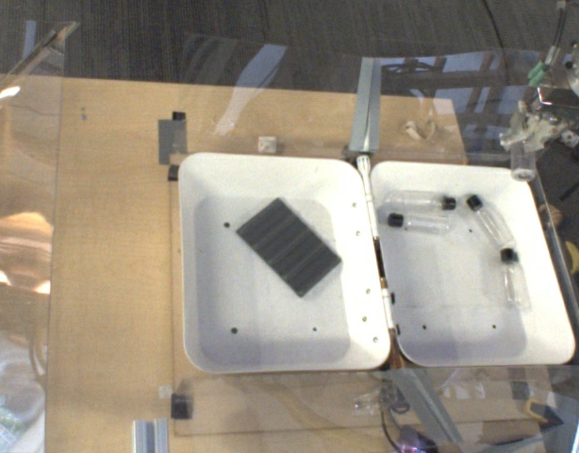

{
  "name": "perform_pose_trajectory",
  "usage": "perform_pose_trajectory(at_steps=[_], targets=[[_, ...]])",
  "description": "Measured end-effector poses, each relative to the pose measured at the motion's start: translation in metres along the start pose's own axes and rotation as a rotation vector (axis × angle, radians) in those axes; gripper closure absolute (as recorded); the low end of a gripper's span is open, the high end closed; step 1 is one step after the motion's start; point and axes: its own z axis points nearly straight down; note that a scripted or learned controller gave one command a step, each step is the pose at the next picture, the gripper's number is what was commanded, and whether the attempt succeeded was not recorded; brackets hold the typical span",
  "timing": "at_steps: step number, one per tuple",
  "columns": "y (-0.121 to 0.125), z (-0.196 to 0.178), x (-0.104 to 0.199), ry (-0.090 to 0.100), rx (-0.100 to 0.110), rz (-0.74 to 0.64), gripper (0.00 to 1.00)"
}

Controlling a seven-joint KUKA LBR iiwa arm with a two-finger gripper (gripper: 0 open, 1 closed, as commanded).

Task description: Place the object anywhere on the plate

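1. Plate: dark grey ribbed rectangular plate (289,246), lying flat and turned diagonally in the left shallow white bin (200,281). Taken as the landmark for the entries below.

2. Objects: three clear plastic tubes with black caps, all in the right shallow white bin (544,338), well to the right of the plate.
   - Tube one (417,201), lying roughly level, nearest the plate.
   - Tube two (491,223), slanted, further right.
   - Tube three (513,276), near upright in the view, furthest right (its clear body is hard to make out against the white).

3. Handling, as judged: light, stiff, smooth and round, so likely to roll or slip from a loose grip. Thin plastic may crack under hard squeezing. Best hold would be across the mid-body, jaws square to the long axis.

4. Gripper (523,149): far to the upper right of the plate, above the right bin's corner; whether it is released or clenched cannot be told.

5. Surface: tan wooden surface (110,253), carrying both bins.
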Motion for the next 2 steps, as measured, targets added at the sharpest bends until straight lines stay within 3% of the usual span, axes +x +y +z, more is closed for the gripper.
perform_pose_trajectory(at_steps=[1, 2], targets=[[-0.079, -0.020, 0.008, 0.000, -0.003, -0.177, 1.00], [-0.117, -0.009, 0.036, 0.001, -0.002, 0.035, 1.00]])
